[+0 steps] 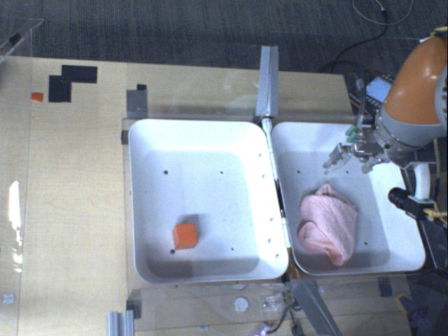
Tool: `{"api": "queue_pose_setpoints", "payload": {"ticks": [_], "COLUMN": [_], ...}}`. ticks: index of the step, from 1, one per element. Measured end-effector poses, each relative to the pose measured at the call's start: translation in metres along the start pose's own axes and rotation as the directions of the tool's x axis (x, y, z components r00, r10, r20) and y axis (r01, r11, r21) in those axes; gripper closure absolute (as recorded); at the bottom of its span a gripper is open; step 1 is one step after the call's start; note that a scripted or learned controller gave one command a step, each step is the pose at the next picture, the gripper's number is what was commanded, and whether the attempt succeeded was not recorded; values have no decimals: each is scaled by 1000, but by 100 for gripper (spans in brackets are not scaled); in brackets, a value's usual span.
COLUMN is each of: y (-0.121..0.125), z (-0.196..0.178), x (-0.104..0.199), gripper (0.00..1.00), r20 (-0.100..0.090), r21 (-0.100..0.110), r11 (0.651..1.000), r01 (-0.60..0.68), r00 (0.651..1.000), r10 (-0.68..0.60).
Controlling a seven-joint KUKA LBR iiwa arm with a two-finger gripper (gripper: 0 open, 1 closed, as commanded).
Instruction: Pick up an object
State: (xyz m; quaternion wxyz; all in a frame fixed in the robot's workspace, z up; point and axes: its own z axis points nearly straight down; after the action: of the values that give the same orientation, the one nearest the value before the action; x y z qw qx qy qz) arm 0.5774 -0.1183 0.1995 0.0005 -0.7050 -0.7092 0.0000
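A soft pink cloth (328, 220) lies crumpled in a heap in the right bin (402, 257), near the front wall. It looks fluffy and folded over itself. The gripper (348, 154) hangs above the back part of that bin, apart from the cloth. Its jaws are spread apart with nothing between them. There is bare white floor behind the cloth and on both sides. A small orange block (185, 236) sits in the left bin (147, 187), near the front, with lots of room around it.
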Motion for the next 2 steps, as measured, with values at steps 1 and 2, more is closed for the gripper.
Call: {"api": "queue_pose_setpoints", "payload": {"ticks": [1,2], "y": [-13,-9], "z": [105,110], "x": [2,25], "gripper": [0,0], "r20": [1,5], "r21": [-6,-14], "r11": [995,993], "r01": [98,115], "r00": [995,993], "r10": [-98,-115]}}
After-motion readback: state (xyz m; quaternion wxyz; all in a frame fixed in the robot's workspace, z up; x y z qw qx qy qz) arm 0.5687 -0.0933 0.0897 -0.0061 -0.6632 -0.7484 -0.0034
